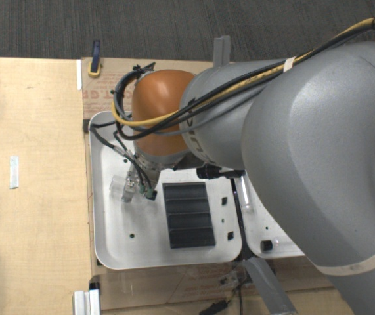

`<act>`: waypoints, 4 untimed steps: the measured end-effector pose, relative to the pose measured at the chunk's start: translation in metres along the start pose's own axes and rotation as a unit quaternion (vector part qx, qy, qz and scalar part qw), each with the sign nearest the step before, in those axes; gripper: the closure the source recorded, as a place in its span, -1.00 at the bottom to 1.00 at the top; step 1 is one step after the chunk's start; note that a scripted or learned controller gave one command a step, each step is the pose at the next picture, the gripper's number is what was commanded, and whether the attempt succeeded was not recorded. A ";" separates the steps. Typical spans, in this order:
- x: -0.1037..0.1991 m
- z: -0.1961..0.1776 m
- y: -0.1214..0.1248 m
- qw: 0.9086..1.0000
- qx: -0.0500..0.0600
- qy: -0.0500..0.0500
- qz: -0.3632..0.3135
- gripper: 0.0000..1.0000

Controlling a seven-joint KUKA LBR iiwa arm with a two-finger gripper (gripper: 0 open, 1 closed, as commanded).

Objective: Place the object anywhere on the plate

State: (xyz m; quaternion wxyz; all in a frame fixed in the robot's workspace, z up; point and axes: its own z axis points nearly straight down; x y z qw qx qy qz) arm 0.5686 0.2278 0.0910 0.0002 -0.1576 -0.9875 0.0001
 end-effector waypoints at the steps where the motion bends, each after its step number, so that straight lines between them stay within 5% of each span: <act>1: -0.042 -0.108 0.013 0.994 -0.001 -0.002 -0.114 1.00; 2: 0.039 -0.132 -0.012 0.988 0.000 0.000 -0.153 1.00; 3: 0.039 -0.132 -0.012 0.988 0.000 -0.001 -0.153 -1.00; 4: 0.038 -0.140 -0.012 0.989 -0.001 -0.001 -0.151 1.00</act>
